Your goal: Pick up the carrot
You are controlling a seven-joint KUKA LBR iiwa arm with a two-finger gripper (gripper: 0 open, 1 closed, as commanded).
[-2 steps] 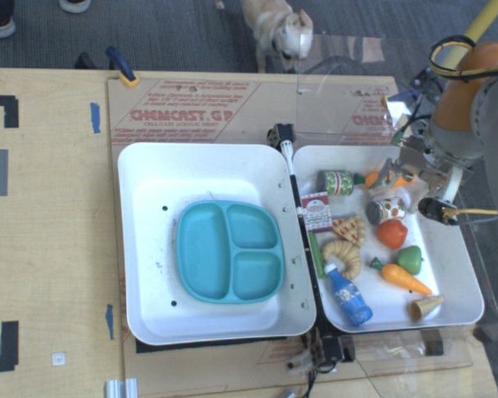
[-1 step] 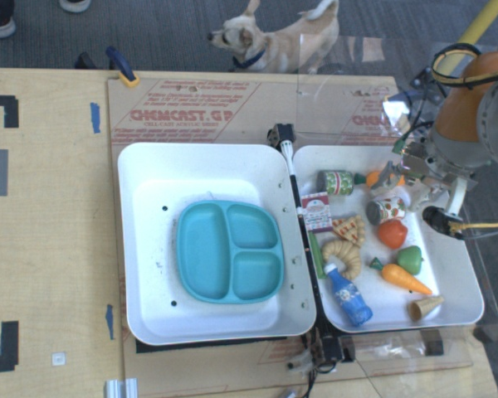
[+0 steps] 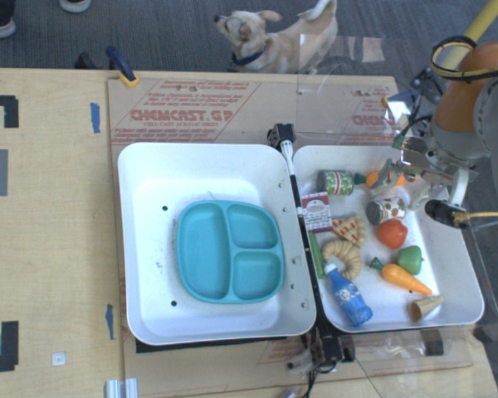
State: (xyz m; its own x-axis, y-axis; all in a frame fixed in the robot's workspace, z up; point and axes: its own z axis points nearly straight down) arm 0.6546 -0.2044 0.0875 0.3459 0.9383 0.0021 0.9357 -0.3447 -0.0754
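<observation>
From the camera fixed above the bench, my claw point(image 3: 396, 177) hangs over the far right part of the right-hand shallow white bin point(image 3: 469, 280), low among the clutter there, and the wrist hides its tips, so I cannot tell how wide it stands or whether anything sits in it. The small orange plastic carrot with a green stub point(image 3: 405, 279) lies well nearer the camera, on the bin floor toward the near right corner, slanting with its stub pointing left and its tip pointing right. A green plastic pepper point(image 3: 409, 259) sits just beside it on the far side, a red plastic tomato point(image 3: 391, 233) beyond that, and a tan toy ice-cream cone point(image 3: 426, 307) close to its tip. I judge I should travel toward the camera, turn my wrist so the claw closes across the carrot's narrow width, and come down at mid-body, keeping clear of the pepper. The teal divided plate point(image 3: 229, 251) in the left bin plays no part.
</observation>
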